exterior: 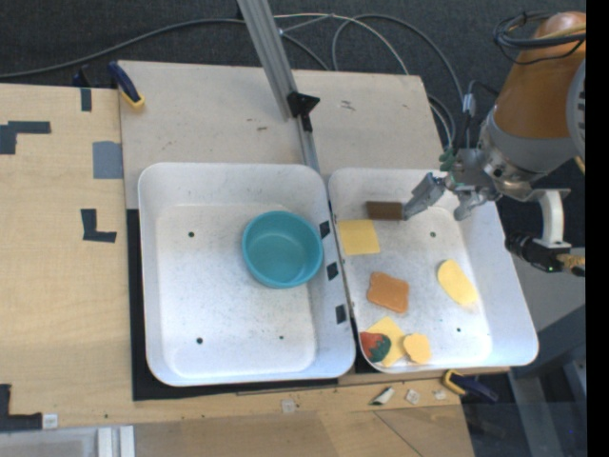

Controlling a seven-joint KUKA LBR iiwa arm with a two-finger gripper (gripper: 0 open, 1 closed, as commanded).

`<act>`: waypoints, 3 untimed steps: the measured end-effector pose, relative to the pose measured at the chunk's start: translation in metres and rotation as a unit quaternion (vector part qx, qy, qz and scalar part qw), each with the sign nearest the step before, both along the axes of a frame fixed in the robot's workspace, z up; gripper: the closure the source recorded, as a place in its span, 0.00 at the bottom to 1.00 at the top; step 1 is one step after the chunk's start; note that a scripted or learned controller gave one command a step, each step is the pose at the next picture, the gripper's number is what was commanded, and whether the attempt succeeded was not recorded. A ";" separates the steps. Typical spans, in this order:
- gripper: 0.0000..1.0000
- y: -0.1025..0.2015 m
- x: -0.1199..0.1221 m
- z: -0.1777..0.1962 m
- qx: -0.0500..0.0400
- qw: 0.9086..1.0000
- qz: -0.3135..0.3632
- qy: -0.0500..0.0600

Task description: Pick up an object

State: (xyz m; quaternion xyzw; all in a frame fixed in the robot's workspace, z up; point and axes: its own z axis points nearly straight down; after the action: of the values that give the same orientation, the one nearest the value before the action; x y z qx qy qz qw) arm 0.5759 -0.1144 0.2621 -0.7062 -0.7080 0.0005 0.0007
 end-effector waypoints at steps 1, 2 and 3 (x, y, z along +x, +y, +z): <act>0.00 0.000 0.000 0.000 0.000 1.000 0.000 0.000; 0.00 -0.010 -0.001 -0.052 0.000 1.000 -0.001 0.003; 0.00 -0.016 -0.010 -0.108 0.000 1.000 -0.001 0.003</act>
State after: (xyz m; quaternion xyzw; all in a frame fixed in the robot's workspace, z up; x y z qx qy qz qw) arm 0.5663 -0.1307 0.1542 -0.7068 -0.7074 0.0025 0.0027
